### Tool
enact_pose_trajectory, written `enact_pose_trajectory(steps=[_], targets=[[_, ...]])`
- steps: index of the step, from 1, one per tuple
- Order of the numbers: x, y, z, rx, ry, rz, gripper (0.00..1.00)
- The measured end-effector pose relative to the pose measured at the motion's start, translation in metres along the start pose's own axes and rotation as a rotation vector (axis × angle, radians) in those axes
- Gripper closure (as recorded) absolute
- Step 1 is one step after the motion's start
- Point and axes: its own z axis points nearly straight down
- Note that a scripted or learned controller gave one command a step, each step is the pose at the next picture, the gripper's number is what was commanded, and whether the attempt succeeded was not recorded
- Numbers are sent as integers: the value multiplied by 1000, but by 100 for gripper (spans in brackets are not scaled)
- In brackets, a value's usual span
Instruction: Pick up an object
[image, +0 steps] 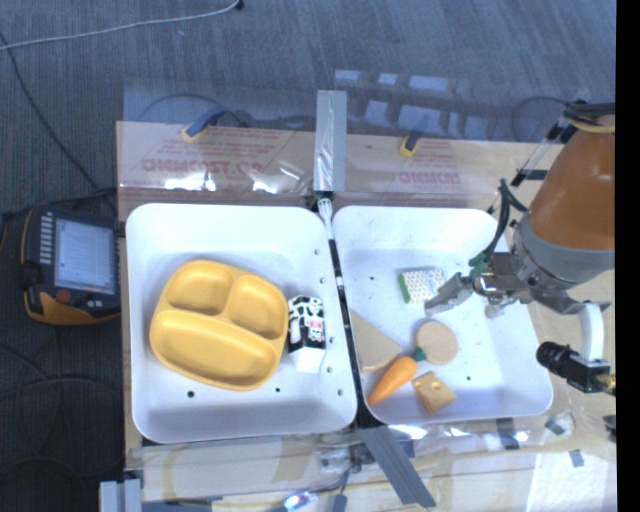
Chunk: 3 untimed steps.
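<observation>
In the right bin (400, 240) lie a green and white speckled block (421, 282), a tan round disc (437, 342), an orange carrot (392, 378) and a yellow cheese wedge (434, 391). My gripper (470, 298) hangs over the right half of this bin, just right of the speckled block and above the disc. Its fingers are spread open, with nothing between them. The left bin (220, 235) holds a yellow divided plate (218, 322) and a small black and white cow-patterned object (307, 327) beside the plate's right edge.
A raised divider (340, 300) runs between the two bins. A teach pendant (70, 262) lies on the floor to the left of the bench. The arm's orange and grey body (575, 210) looms over the right bin's right side.
</observation>
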Motion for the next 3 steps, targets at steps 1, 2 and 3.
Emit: enact_pose_trajectory(steps=[1, 2, 3], targets=[[-29, 34, 103, -1, 0, -48, 0], [-29, 27, 155, -13, -3, -73, 0], [-29, 27, 155, -14, -3, -73, 0]])
